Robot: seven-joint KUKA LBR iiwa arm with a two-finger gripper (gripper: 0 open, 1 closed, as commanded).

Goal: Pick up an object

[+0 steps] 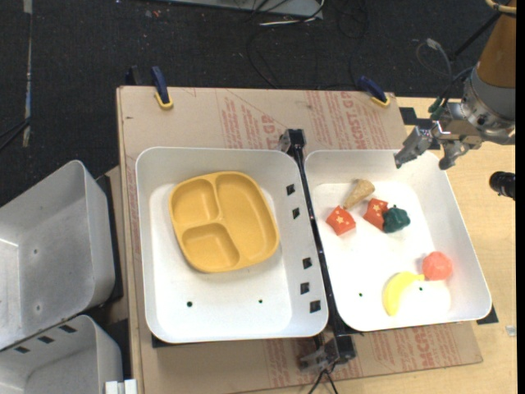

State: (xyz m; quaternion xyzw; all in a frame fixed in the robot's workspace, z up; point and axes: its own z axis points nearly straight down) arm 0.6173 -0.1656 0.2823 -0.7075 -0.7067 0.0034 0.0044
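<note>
Yellow, curved banana (398,291) lies in right bin (459,212).

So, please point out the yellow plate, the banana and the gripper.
Plate (223,220): camera view, middle where its dividers meet.
Banana (397,292): camera view, middle of its curve.
Gripper (427,154): camera view, midway between the fingertips.

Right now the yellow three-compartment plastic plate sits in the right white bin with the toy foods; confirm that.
Not right. The camera view shows the yellow three-compartment plastic plate in the left white bin; the toy foods, among them a yellow banana, lie in the right white bin.
</note>
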